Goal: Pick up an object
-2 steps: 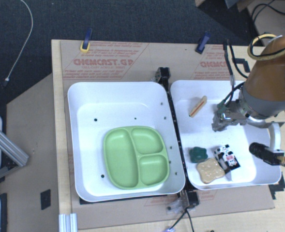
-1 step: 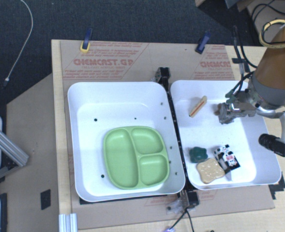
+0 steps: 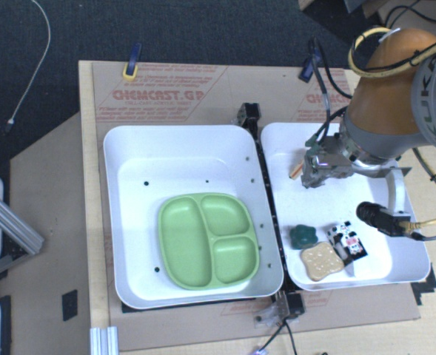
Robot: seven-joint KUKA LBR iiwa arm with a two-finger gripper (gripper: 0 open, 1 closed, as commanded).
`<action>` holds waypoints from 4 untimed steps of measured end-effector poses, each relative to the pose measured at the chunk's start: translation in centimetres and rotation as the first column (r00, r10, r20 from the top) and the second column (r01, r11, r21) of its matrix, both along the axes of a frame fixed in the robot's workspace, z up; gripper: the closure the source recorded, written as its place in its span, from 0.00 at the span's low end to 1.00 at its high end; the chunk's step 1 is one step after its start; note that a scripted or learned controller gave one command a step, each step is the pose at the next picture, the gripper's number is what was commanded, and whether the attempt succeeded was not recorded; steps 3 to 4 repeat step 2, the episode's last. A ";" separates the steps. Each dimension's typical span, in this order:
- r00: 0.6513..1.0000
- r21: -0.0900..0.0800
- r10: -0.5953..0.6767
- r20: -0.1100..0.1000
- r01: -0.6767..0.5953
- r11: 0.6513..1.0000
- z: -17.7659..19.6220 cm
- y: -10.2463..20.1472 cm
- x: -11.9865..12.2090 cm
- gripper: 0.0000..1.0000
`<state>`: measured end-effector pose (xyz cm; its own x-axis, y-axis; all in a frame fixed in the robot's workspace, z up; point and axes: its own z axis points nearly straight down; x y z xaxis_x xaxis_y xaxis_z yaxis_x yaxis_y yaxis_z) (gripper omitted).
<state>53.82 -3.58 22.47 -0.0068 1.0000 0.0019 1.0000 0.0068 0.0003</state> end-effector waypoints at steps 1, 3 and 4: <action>1.000 -0.002 -0.002 0.001 0.002 1.000 -0.6 4.5 0.7 1.00; 1.000 0.000 -0.001 0.002 0.001 1.000 -0.7 9.1 2.1 1.00; 1.000 0.000 -0.001 0.002 0.001 1.000 -0.7 9.1 2.1 1.00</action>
